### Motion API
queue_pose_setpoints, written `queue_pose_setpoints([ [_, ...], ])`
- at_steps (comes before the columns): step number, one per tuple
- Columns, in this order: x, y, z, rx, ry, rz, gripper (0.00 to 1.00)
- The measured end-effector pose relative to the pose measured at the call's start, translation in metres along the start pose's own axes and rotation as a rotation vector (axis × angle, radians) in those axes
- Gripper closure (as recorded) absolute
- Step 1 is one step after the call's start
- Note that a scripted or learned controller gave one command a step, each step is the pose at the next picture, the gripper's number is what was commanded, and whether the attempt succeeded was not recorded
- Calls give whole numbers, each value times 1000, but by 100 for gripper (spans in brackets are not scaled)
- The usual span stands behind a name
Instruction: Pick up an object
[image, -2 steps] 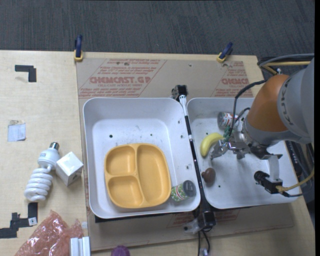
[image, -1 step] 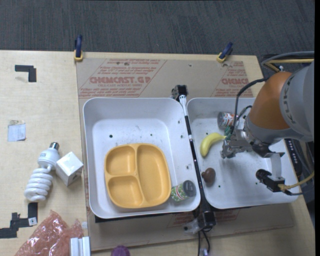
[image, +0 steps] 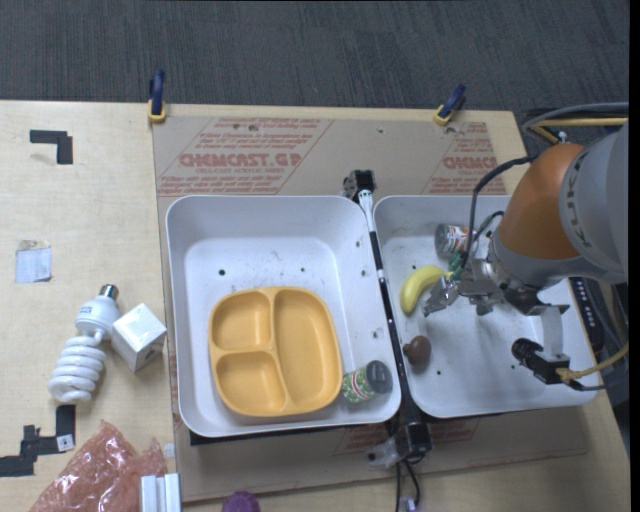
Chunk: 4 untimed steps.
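Your gripper is low by the banana, finger state unclear; nothing picked yet, ball at 6

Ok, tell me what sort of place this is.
Probably a robotics lab test bench, not a kitchen. A cardboard sheet is clamped to the bench under two white bins, a robot arm reaches over a banana, and black tape markers sit on the bench.

Bright, even light from overhead leaves soft shadows inside the white bins, mild glare on their floors, and a slightly grainy, soft picture with dim upper background.
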<state>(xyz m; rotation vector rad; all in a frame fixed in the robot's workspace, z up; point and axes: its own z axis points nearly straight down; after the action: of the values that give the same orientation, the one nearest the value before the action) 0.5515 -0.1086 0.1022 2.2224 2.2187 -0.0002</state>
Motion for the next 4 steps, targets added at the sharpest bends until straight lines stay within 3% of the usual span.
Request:
queue_pose_setpoints([
  [1, -1, 1, -10, -1, -1, -1, 100],
  [2, -1, 1, -10, -1, -1, -1, 0],
  [3, 16, -51, 10, 1, 1, 0, 0],
  [4, 15, -49, 0, -2, 0, 2, 100],
])
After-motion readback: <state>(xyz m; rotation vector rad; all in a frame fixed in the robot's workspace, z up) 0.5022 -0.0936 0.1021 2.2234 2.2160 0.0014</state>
